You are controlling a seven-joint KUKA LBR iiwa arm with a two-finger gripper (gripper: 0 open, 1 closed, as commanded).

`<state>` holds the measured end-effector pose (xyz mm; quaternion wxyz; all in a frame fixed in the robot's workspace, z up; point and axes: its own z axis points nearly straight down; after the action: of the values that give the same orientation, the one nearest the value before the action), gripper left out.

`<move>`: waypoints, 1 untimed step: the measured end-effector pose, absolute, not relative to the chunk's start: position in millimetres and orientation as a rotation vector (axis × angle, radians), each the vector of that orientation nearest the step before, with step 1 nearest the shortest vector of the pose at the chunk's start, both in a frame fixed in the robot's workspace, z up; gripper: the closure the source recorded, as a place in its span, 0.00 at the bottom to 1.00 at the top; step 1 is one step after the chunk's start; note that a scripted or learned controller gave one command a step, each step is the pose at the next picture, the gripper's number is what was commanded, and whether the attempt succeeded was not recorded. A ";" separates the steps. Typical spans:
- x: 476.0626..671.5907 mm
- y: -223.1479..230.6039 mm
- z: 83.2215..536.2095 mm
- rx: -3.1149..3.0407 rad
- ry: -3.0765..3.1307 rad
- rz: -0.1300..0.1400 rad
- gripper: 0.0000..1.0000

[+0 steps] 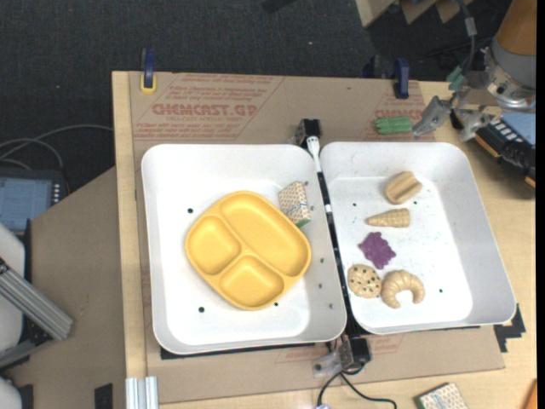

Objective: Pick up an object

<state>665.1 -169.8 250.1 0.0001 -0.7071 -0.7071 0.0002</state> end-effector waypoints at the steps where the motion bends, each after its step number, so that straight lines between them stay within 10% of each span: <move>1: 662.5 -140.0 94.5 -2.209 -2.213 0.012 0.00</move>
<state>662.5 -140.0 94.5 0.0073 -0.7063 -0.7078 0.0037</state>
